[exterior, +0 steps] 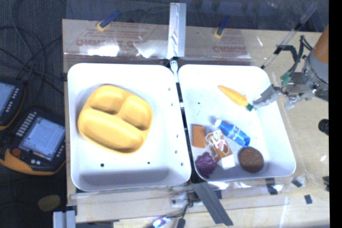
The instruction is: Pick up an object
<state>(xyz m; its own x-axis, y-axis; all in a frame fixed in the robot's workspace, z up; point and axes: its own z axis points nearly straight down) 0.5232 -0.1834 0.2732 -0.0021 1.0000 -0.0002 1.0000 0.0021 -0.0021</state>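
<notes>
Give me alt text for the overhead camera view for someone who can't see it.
A grey robot arm's two-finger gripper reaches from the right over the right shallow white bin, beside an orange carrot-shaped toy; nearer the front lie a blue bottle, brown round disc, purple lump and small carton. The left white bin holds a large yellow cushion-like object.

Two handheld controllers [32,136] lie left of the bench [107,34].

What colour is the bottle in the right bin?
Blue with a white cap, seen in the camera view.
</notes>
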